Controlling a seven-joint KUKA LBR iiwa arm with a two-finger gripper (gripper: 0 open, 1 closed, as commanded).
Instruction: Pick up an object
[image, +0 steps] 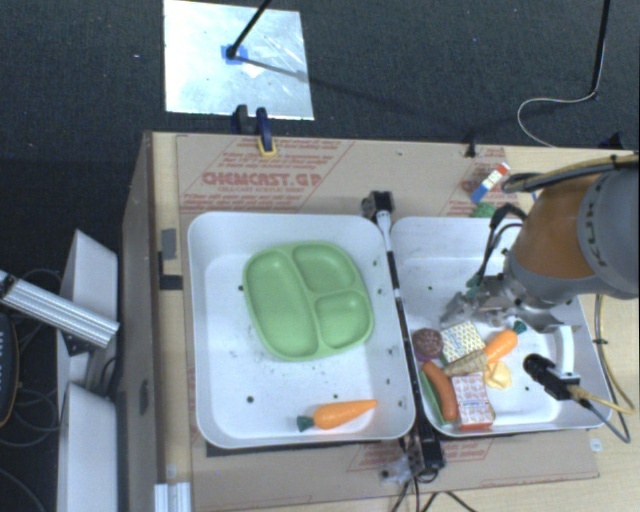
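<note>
I have the arm reaching into the right bin (420, 245), with the fingers (478, 305) low over its floor; I cannot tell from this angle whether they are spread or closed, and I see nothing between them. The nearest thing to pick is the small checkered packet (462, 340), lying just below and slightly left of the fingers, tilted on a diagonal. Just right of it lies a small orange carrot (500, 346), its long axis running up to the right. A round dark-red piece (428, 343) sits further left, and a sausage (440, 392) and a printed box (473, 402) lie lower, toward the near wall. I judge the coming move as a short drop toward the packet. A green divided plate (305, 300) and another carrot (338, 414) lie far left, in the left bin (215, 330).
</note>
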